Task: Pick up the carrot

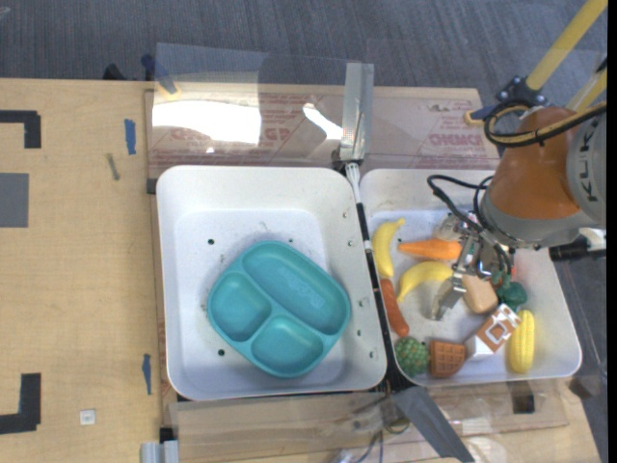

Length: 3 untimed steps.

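Note:
The carrot (431, 250) is a short orange piece lying across the upper middle of the right bin (564, 355), with its tip pointing left. My gripper (454, 289) hangs from the orange-banded wrist (530, 186), just below and to the right of the carrot. It is over the right end of a yellow banana (420, 278). The carrot lies on the bin floor, beside the gripper body, and nothing is lifted.
A second banana (386, 240), a thin red-orange stick (392, 305), a green knobbly piece (413, 355), a brown waffle (446, 358), a tan bread piece (479, 297), a white-orange box (496, 331) and a yellow piece (522, 341) crowd the right bin. A teal divided plate (280, 307) sits in the left bin (183, 201).

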Tool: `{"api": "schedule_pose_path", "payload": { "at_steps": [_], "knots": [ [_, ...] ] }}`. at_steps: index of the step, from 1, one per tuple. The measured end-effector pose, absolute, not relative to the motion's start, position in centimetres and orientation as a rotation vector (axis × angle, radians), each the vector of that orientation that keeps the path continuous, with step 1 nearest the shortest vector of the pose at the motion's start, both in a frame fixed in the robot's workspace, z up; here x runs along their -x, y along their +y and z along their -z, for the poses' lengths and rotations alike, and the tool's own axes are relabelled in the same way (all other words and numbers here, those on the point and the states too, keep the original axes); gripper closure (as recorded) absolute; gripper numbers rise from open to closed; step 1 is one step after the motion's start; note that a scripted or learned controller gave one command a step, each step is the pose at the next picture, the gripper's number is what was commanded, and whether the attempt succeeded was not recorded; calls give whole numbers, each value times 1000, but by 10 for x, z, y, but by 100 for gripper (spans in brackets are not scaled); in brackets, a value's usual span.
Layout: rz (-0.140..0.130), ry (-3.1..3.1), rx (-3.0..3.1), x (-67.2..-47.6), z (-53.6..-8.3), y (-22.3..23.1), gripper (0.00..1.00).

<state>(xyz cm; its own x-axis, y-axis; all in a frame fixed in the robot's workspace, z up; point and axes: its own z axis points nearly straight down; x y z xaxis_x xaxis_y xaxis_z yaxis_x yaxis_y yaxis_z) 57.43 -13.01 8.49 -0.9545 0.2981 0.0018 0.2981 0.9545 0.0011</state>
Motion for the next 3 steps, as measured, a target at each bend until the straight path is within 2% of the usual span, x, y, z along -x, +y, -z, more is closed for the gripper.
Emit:
{"api": "schedule_pose_path", "payload": {
  "at_steps": [1, 2, 3],
  "knots": [
    [1, -2990, 985, -594, -85, -137, 0],
    [-17, -2872, 1190, -648, -83, -124, 0],
    [-11, -2903, 1195, -654, -97, -123, 100]
  ]
}}
